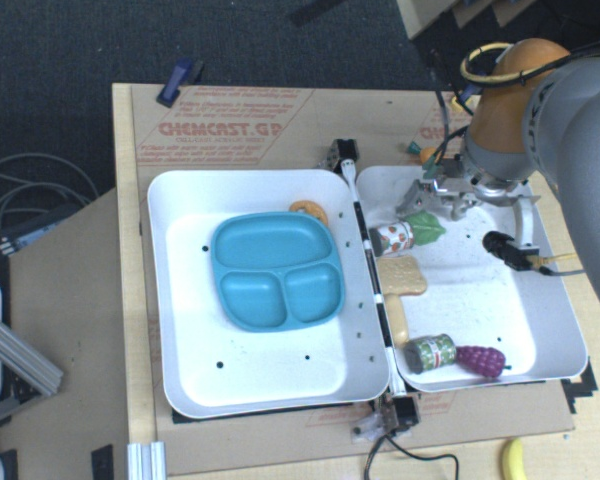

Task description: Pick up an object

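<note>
My gripper [442,196] hangs low over the far left part of the right bin [540,318], just above and right of a green leafy item [427,229]. Beside that item lies a small white and red can [391,237] on its side. A slice of toast [401,276] lies nearer the middle of the bin's left side. At the front of the bin are a green-labelled can [432,352] and a purple bunch of grapes [481,360]. Nothing is visibly held.
The left bin [180,268] holds a blue divided plate [277,269] with a small orange-brown ring [309,209] behind it. A blue clip [179,82] lies on the bench at the far left. A yellow item [514,459] sits off the bins at the front right.
</note>
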Robot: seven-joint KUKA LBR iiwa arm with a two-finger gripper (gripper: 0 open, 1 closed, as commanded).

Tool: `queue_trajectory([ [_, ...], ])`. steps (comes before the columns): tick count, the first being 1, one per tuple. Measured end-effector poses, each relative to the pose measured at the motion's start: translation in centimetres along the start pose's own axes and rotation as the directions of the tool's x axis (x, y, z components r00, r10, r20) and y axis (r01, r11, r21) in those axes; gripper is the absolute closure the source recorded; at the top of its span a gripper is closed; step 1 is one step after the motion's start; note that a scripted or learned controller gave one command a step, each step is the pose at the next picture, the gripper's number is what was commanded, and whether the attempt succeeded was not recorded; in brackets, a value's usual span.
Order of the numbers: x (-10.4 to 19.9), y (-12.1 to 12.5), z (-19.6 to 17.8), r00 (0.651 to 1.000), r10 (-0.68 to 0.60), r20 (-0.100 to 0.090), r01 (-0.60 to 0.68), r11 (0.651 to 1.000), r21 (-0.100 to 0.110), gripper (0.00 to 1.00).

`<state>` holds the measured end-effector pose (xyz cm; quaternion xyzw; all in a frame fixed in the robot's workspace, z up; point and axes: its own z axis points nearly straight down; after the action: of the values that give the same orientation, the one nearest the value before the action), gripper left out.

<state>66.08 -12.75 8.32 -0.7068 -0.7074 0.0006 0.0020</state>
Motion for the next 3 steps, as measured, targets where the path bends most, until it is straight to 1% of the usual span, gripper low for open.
queue_trajectory([
  [1, 0.0, 0.2, -1.3, 1.0, 0.0, 0.002, 0.0, 1.0, -0.006, 1.0],
  [2, -0.1, 0.1, -1.2, 1.0, 0.0, 0.002, 0.0, 1.0, -0.005, 0.0],
  [3, 0.5, -2.2, -0.1, 1.0, 0.002, 0.001, -0.002, 1.0, -0.002, 0.0],
])
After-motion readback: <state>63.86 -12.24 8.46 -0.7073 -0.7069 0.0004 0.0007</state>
